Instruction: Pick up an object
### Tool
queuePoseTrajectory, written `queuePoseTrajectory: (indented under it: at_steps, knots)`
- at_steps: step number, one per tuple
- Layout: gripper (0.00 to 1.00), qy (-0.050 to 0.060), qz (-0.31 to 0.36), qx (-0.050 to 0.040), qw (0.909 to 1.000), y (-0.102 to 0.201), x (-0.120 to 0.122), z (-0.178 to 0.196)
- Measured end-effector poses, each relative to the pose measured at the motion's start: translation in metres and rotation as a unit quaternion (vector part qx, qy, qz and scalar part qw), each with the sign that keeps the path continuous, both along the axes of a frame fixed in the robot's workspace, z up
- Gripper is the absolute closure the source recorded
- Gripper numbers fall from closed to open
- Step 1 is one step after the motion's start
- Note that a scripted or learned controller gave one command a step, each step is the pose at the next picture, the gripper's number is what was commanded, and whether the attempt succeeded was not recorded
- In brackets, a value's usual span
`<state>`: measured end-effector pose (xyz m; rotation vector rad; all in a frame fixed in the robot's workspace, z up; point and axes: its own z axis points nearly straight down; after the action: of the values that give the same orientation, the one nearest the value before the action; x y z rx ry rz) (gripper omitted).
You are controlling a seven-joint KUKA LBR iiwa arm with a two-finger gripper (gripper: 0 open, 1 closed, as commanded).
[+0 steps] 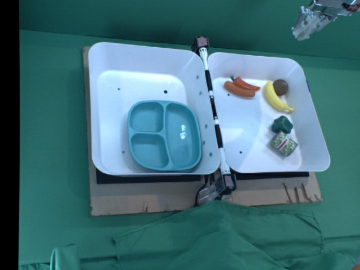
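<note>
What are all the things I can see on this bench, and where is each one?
bins: two, white, side by side on cardboard
divided plate: one, teal, in the left bin
carrots: two, orange, right bin, far left part
banana: one, yellow, right bin, far side
round object: one, brown, touching the banana
broccoli: one, dark green, right bin
patterned block: one, green and white, beside the broccoli
cloth: green, near edge
gripper: one, silver, above the right bin's far corner

the claw (306, 27) sits at the top right corner, the arm above it cut off by the picture's edge; its fingers are too blurred to read. the small patterned object (283, 144) in the right bin (315, 151) is too small to identify. green cloth (225, 235) covers the bench's near edge.
</note>
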<state>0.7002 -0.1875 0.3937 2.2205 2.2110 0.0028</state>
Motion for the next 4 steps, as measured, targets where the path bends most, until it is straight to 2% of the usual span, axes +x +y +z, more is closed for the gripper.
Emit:
queuePoseTrajectory:
  at_steps: [1, 2, 3, 4]
  knots:
    - [1.00, 0.002, 0.000, 0.0004, 1.0000, 0.011, 0.000, -0.019]
    - [1.00, 0.002, 0.000, 0.0008, 1.0000, 0.029, -0.019, -0.026]
    - [1.00, 0.000, 0.000, -0.0005, 1.0000, 0.002, 0.000, -0.033]
    - [1.00, 0.001, 0.000, 0.0002, 1.0000, 0.014, 0.000, -0.032]
